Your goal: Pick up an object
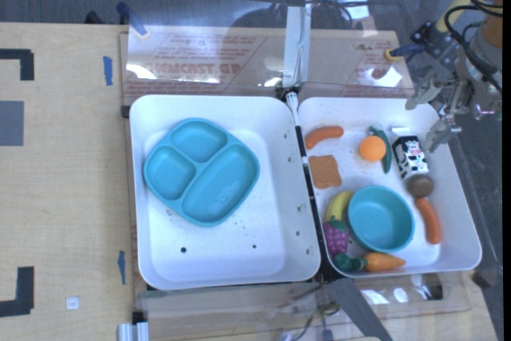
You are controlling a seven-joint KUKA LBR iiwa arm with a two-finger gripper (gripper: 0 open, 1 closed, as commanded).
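Two shallow white bins sit side by side, smooth plastic with rounded corners. The left bin (160, 251) carries a glossy blue divided plate (201, 170), three compartments, lying flat near its far left. The right bin (463, 243) is the crowded one. Biggest piece there is a round blue bowl (381, 220), smooth and deep, near the front. Against its left rim, a curved yellow banana (339, 204), and below that a knobbly purple grape bunch (335, 237). A tan square toast slice (324, 171) lies flat beside the divider, an orange sausage (323, 135) above it. A carrot (382, 260) rests at the bowl's front edge. Over right, a black-and-white carton (412, 157), a round orange (372, 148) just beside it, a brown ball-shaped piece (421, 186), another sausage (429, 220). The gripper (444, 124) hangs over the bin's far right corner, metal fingers apart, nothing between them.
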